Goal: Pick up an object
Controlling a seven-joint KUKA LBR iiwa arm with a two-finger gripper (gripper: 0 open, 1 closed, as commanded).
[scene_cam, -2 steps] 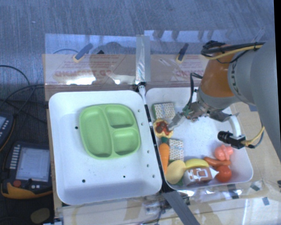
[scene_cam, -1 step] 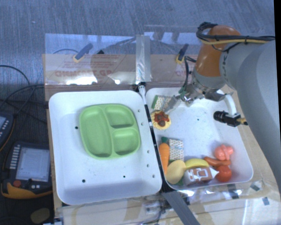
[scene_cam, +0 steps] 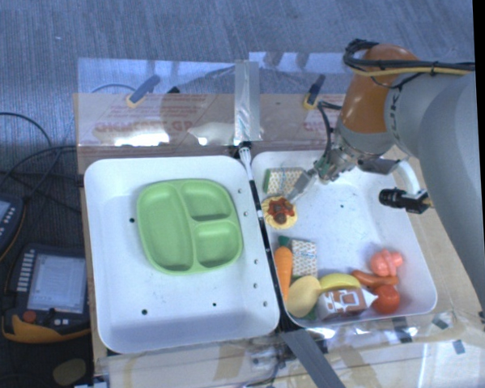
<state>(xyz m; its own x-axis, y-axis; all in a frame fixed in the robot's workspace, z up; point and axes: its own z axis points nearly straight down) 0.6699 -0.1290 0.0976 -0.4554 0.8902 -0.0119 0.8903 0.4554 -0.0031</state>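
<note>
- The gripper (scene_cam: 300, 186) is seen in the upper part of the right bin (scene_cam: 416, 253), just above a small round pizza toy (scene_cam: 279, 212).
- Whether its claw is apart or together cannot be told.
- A carrot (scene_cam: 284, 268), a banana (scene_cam: 341, 282), a small carton (scene_cam: 343, 303) and red toy foods (scene_cam: 383, 281) are grouped along the lower edge of the right bin.
- A green divided plate (scene_cam: 191, 225) is placed in the left bin (scene_cam: 119, 317).
</note>
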